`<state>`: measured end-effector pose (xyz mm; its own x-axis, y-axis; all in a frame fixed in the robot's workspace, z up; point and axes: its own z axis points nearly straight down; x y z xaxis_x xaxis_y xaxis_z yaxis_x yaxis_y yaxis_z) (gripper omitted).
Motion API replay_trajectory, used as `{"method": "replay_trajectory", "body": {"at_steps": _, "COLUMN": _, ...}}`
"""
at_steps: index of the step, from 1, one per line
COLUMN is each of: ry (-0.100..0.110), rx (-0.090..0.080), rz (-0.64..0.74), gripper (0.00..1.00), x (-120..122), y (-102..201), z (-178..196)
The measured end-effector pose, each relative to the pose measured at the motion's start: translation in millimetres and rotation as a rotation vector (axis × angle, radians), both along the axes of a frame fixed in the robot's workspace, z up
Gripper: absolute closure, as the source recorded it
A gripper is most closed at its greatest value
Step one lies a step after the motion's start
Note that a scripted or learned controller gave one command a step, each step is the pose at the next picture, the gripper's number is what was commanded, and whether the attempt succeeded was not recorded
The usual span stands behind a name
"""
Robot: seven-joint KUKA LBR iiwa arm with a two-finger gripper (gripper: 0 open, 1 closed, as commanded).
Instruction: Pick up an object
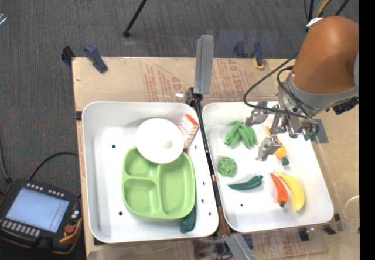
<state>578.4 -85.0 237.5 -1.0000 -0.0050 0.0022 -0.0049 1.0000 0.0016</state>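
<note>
My gripper hangs over the upper middle of the right bin, open, with its two grey fingers spread apart and nothing between them. A small orange piece with a green end lies just right of the lower finger. A bunch of green pods sits just left of the gripper. Lower in the same bin lie a knobbly green ball, a dark green pepper, a red-orange chili and a yellow banana.
The left bin holds a green divided plate, a white round dish overlapping its top, a red-and-white carton and a dark green item at its front edge. A control pendant lies at the lower left.
</note>
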Motion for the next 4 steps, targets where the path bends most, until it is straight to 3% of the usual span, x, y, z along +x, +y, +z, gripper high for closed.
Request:
{"method": "replay_trajectory", "body": {"at_steps": 1, "ry": 0.004, "rx": 0.004, "rz": 0.268, "gripper": 0.0, "x": 8.2, "y": -65.4, "z": -126.0}}
{"method": "replay_trajectory", "body": {"at_steps": 2, "ry": -0.006, "rx": 0.0, "rz": 0.354, "gripper": 0.0, "x": 6.3, "y": -126.6, "z": -148.5}}
{"method": "replay_trajectory", "body": {"at_steps": 3, "ry": -0.005, "rx": 0.001, "rz": 0.383, "gripper": 0.0, "x": 29.1, "y": -122.2, "z": -149.8}}
{"method": "replay_trajectory", "body": {"at_steps": 4, "ry": -0.005, "rx": 0.002, "rz": 0.475, "gripper": 0.0, "x": 66.9, "y": -70.6, "z": -150.0}}
